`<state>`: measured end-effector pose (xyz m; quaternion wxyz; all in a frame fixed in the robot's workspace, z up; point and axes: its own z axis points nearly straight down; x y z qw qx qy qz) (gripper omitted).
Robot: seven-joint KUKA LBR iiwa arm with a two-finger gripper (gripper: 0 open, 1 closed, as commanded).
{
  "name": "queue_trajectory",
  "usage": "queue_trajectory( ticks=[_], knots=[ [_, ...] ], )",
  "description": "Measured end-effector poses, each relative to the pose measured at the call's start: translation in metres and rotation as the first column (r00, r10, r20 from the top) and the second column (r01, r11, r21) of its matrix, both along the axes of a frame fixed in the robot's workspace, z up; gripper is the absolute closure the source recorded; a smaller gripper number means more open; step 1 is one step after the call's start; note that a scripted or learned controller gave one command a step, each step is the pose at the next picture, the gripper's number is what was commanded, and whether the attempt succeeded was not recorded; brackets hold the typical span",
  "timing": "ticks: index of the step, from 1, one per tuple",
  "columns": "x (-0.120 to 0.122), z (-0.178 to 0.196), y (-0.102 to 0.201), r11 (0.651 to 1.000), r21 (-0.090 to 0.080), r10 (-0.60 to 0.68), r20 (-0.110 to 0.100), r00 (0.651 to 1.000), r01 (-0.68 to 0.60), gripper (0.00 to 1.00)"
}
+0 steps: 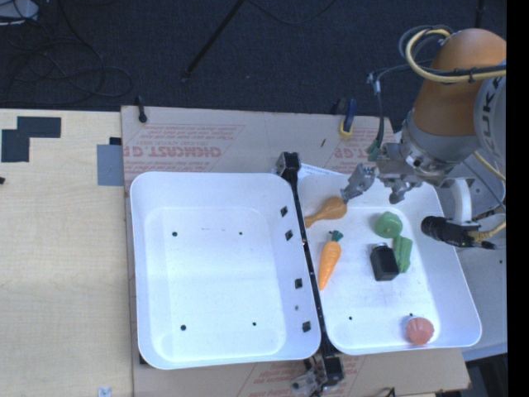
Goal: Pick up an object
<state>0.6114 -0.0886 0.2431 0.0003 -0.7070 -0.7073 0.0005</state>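
The grey two-finger hand (376, 185) is seen with its fingers spread apart and nothing between them, poised above the far end of the right white bin (450, 300), just beyond the tan, pear-shaped plastic gourd (326, 212). That gourd is found just beyond the orange plastic carrot (329, 260), near the divider. It is judged light, stiff and somewhat slippery, best gripped across its fat bulb.

A pale wooden bench (58, 246) carries a sheet of printed cardboard (207, 139), on which two shallow white bins sit side by side, the left bin (211, 279) touching the right bin (446, 304) along a black clipped seam; dark patches (33, 135) mark the bench's far left.
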Motion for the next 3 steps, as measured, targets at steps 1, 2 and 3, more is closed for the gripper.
queue_trajectory(
  ticks=[1,2,3],
  knots=[
    [-0.071,-0.088,-0.008,1.0,0.003,-0.003,-0.016,1.0,0.003,0.0],
    [-0.003,-0.054,0.063,1.0,0.003,0.008,0.005,1.0,-0.008,0.0],
    [0.035,-0.004,0.104,1.0,0.001,0.004,0.006,1.0,-0.004,0.0]
  ],
)
